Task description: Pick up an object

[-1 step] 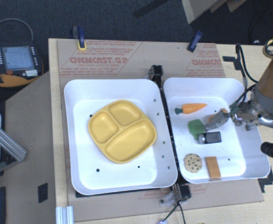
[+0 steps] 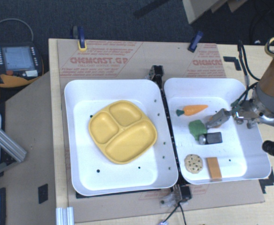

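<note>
The jaws cannot be read from this slanted overhead view: the gripper (image 2: 219,118) shows as a grey wedge pointing down and to the view's left, and whether it is parted or closed, or has anything in it, cannot be told. It hangs over the right bin (image 2: 254,170), with the grey arm (image 2: 268,95) and its orange band reaching in from the view's right. No one object is named for the pick, so the nearest candidates matter most. The green toy (image 2: 197,127) lies just beside the gripper's tip, toward the view's lower left, and looks like the closest thing to it. The toy carrot (image 2: 193,109) lies a little farther off, toward the upper left of the tip, its long axis running roughly left to right across the bin with the green top at the left end. Just below the green toy sits a dark grey block (image 2: 213,138) with a small round grey piece at its left end, touching or almost touching the toy. Near the bin's front edge are a cookie (image 2: 193,163) and, just beside it on the right, a tan rectangular block (image 2: 213,168) lying front to back. The left bin (image 2: 78,139) holds a yellow divided plate (image 2: 122,131), well apart from the gripper. Judging by position alone, the green toy seems the likeliest target, though its neighbour crowds it.
</note>
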`<state>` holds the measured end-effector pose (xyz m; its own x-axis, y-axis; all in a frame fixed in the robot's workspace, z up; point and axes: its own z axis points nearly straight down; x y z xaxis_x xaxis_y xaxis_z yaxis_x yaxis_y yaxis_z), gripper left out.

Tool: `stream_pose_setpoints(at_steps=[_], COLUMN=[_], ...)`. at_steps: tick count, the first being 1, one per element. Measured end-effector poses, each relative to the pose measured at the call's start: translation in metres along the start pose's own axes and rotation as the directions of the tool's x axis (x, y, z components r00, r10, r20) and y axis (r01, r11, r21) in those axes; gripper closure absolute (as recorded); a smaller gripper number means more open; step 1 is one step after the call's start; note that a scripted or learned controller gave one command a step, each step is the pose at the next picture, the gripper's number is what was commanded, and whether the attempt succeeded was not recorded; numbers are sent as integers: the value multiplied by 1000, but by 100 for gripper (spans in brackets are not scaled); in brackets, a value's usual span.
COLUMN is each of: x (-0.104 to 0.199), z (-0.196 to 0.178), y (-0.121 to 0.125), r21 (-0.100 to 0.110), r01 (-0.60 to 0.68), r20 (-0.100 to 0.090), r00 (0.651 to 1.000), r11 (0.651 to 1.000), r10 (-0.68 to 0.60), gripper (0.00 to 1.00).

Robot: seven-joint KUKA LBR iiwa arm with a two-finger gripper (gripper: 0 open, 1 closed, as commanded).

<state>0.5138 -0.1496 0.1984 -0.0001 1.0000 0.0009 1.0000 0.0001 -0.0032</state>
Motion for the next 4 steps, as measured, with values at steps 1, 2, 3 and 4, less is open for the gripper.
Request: stream_pose_setpoints(at_steps=[1,2,3,4], x=[5,5,5,2], z=[65,117,106,65], y=[2,1,2,-2], r21=[8,3,1,-5], r01=[0,-1,-1,0], r20=[-3,-1,0,3], r00=[1000,1000,1000,1000], r11=[1000,1000,1000,1000], r10=[0,1,1,0], gripper=[0,0,100,100])
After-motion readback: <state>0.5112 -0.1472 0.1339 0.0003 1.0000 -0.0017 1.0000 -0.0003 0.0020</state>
